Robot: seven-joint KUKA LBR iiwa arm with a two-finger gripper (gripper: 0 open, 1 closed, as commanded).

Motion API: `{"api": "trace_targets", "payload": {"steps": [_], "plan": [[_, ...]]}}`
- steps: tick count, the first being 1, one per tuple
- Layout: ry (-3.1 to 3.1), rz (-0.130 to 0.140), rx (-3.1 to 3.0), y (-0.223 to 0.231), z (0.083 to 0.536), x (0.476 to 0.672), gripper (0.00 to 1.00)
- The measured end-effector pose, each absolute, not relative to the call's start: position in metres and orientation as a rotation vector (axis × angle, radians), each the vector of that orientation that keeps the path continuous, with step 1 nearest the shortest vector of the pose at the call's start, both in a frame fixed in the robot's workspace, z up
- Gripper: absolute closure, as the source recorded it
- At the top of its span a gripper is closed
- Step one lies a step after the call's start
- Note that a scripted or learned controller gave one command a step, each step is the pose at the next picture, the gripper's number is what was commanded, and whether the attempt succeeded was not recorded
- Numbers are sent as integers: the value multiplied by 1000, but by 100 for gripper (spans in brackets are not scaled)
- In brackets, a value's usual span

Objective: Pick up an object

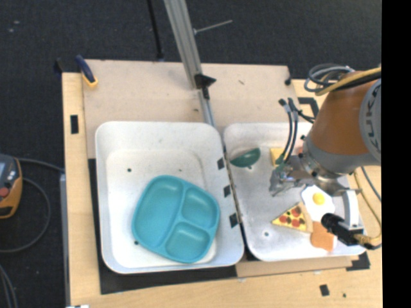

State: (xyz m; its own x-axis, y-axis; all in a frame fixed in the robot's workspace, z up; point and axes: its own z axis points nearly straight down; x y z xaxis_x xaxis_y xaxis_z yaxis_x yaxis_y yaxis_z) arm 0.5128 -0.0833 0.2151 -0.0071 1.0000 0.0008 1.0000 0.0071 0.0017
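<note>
Pizza (290, 217), a toy slice with red dots, is the thing we take as the likeliest target, though the task names none. It lies flat on the floor of the right bin (257, 236), just below and slightly right of the gripper (280, 183). Its long axis runs roughly left to right in the camera view, tilted a little, with the tip pointing left toward the bin divider and the crust end toward the arm.

We see the gripper low over the bin, its metal parts blurred against the white floor, and we cannot tell how its jaws stand. Nothing visibly sits in it, so we judge the pick not yet done: closing on something and lifting it are both left.

Just right of the gripper lies a fried egg (316, 199), touching or nearly touching the pizza's crust end. Below that sits an orange piece (323, 239). Above and left of the gripper is a green bowl-like toy (246, 157), and close above it a small yellow piece (277, 154), partly hidden.

Well to the gripper's left, in the other bin (115, 140), rests a teal divided plate (177, 218).
</note>
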Motion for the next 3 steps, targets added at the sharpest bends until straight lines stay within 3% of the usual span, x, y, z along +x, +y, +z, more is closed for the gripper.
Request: {"api": "trace_targets", "payload": {"steps": [3], "plan": [[2231,4,2212,77,251,495,100]]}}
